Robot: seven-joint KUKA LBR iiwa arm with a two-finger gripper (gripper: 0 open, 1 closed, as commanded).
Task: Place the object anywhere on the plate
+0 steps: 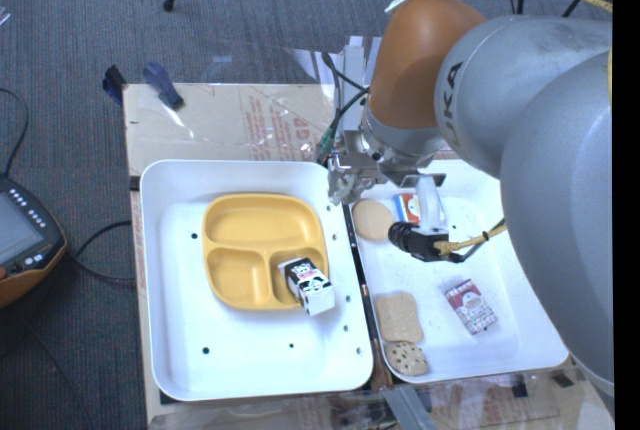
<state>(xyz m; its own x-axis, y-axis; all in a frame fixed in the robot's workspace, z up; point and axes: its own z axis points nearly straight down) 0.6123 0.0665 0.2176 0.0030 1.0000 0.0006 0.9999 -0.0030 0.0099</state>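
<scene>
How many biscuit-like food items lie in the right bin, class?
3. A pale round one lies at the bin's upper left, a tan slice at its lower left, and a chip cookie just below that. The arm may hide more.

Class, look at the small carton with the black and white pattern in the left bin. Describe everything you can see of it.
The small carton is a box-shaped pack, white with black cow-like patches and a darker top face. It looks like printed card. It sits tilted at the lower right corner of the yellow plate, partly over the plate's rim and partly over the floor of the left bin. Nothing else touches it; the gripper is apart, above the bins' shared edge.
</scene>
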